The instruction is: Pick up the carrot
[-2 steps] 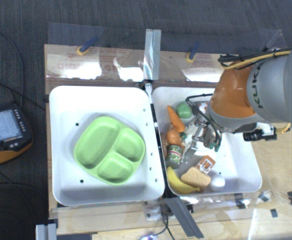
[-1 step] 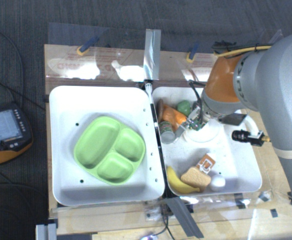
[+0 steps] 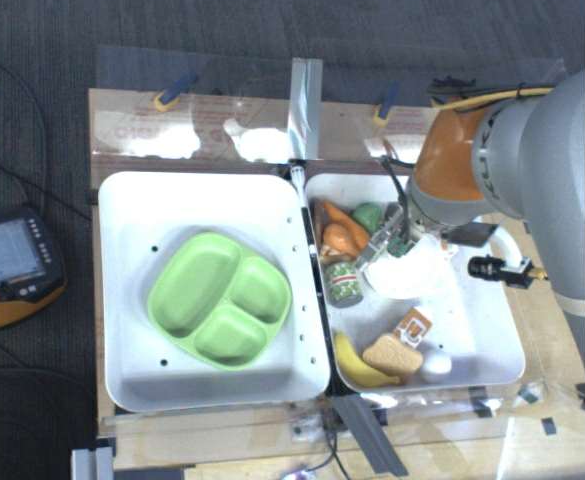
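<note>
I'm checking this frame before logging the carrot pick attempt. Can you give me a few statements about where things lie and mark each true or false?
1. The carrot lies in the right bin, near its far left corner. True.
2. The green divided plate sits in the right bin. False: it sits in the left bin.
3. The banana lies along the near edge of the right bin, beside a piece of bread. True.
4. The carrot is lifted clear of the bin. False: it rests in the bin among the other items, next to a green item.
5. The arm reaches over the left bin. False: it is over the right bin.
</note>
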Available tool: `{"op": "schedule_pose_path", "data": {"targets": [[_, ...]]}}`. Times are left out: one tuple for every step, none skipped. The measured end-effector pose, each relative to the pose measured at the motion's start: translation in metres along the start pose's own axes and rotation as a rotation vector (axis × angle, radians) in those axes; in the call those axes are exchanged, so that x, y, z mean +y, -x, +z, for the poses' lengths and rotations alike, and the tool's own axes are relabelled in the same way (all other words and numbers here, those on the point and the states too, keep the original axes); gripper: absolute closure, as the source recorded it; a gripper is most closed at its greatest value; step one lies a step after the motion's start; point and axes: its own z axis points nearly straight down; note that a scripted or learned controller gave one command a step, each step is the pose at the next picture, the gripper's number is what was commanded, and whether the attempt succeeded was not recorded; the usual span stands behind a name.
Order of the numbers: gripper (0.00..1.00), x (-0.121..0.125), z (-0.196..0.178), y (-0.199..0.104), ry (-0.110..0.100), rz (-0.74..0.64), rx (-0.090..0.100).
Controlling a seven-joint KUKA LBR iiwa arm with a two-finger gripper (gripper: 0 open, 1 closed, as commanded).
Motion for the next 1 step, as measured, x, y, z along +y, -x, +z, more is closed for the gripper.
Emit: {"op": "schedule_pose_path", "data": {"targets": [[1.0, 0.0261, -0.0815, -0.0685, -0.015, 0.414, 0.024]]}}
